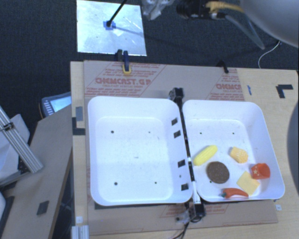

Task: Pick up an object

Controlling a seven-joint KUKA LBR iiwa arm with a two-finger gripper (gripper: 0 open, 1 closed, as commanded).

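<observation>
Yellow plastic corn cob point(205, 155), lower right of frame, looks light, stiff, slick; grasp across its middle. Fingers' state: cannot tell.

The arm point(273, 18) sits high up along the far edge, a broad pale grey curve filling the upper right corner. From it a darker wrist section point(196, 8) with a yellow cable point(224, 6) reaches leftward. Just left of that, the hand point(154, 8) shows as a blurred greyish shape at the top edge, too smeared to make out its fingers.
</observation>
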